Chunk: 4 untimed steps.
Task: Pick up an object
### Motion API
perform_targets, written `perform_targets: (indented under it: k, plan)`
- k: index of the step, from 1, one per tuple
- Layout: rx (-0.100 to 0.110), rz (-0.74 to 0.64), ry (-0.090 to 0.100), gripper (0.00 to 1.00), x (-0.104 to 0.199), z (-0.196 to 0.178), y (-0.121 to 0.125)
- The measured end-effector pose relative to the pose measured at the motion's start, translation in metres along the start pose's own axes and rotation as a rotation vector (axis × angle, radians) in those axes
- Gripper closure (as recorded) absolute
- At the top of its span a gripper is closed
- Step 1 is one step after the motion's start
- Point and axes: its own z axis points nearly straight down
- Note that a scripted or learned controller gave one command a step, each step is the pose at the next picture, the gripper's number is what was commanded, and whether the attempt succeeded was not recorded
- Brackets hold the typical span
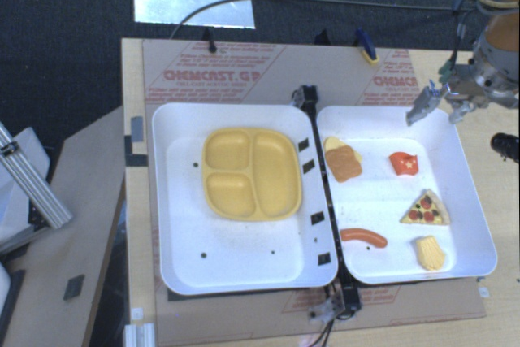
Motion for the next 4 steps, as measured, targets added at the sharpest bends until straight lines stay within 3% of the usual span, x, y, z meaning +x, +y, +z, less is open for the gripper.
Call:
perform_targets:
  k: [1, 3, 4]
  plan:
    - [-0.011, -0.002, -0.002, 0.00, 0.000, -0.007, 0.002]
    - [-0.006, 0.000, -0.001, 0.00, -0.011, 0.114, 0.000]
    - [-0.021, 0.001, -0.010, 0.00, -0.011, 0.166, -0.003]
